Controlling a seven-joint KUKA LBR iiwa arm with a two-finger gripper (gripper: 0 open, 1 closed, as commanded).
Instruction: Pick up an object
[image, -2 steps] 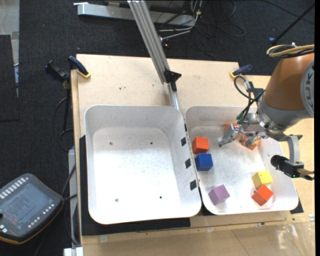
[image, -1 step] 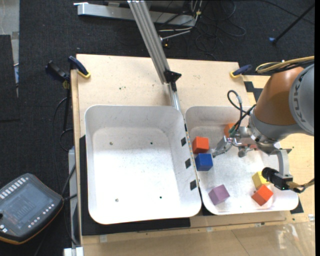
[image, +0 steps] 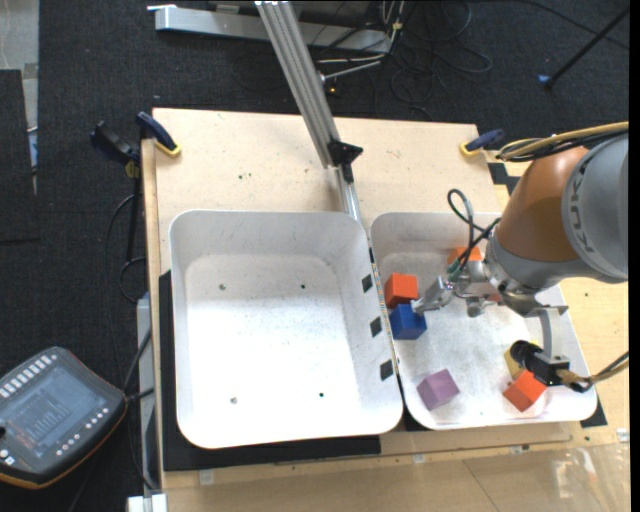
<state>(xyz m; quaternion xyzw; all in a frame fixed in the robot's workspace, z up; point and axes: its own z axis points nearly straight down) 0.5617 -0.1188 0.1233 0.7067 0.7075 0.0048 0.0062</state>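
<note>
Grey pincer (image: 436, 296) by blue block (image: 407, 322), orange block (image: 402, 289), grip unclear

Two white bins (image: 270, 330) sat on a pale tan surface (image: 260, 160), the left one speckled with dark dots. In the right bin (image: 480, 415) lay an orange block (image: 402, 288), a blue block (image: 407, 322), a lilac block (image: 438, 389) and another orange block (image: 523, 392). The arm (image: 565, 215) was grey with an orange band.
</note>
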